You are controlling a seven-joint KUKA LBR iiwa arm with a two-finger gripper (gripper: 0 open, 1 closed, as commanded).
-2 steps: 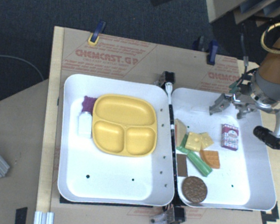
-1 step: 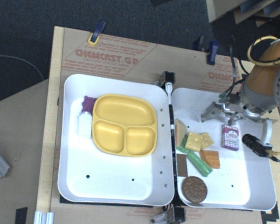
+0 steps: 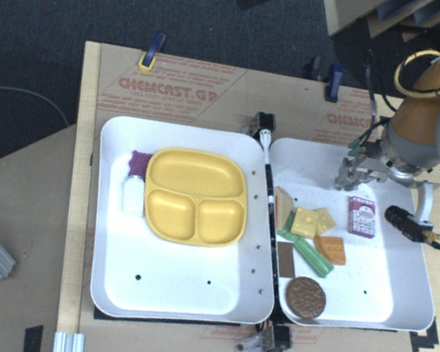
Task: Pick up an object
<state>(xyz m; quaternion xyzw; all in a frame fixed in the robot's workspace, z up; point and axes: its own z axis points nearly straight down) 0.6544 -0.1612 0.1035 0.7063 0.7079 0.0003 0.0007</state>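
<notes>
You are looking down on two shallow, glossy white bins with rounded corners. The left bin (image 3: 108, 265) carries a smooth yellow plastic tray (image 3: 196, 195) with three compartments, its long side running left to right; a purple item (image 3: 139, 162) and a small white bottle (image 3: 133, 196) sit touching its left edge.

The right bin (image 3: 398, 300) holds the loose items, clustered toward its left half: a green cylinder (image 3: 308, 255) lying diagonally from upper left to lower right, a pale yellow block (image 3: 308, 222), an orange wedge (image 3: 330, 248), a brown bar (image 3: 285, 259) standing vertically in the frame, and a round, brown, textured disc (image 3: 304, 297) at the bin's bottom edge. A small red-and-white box (image 3: 361, 216) lies apart, its long axis vertical.

The gripper (image 3: 353, 176) hangs over the right bin's upper part, just above and left of the box; you cannot tell its state.
</notes>
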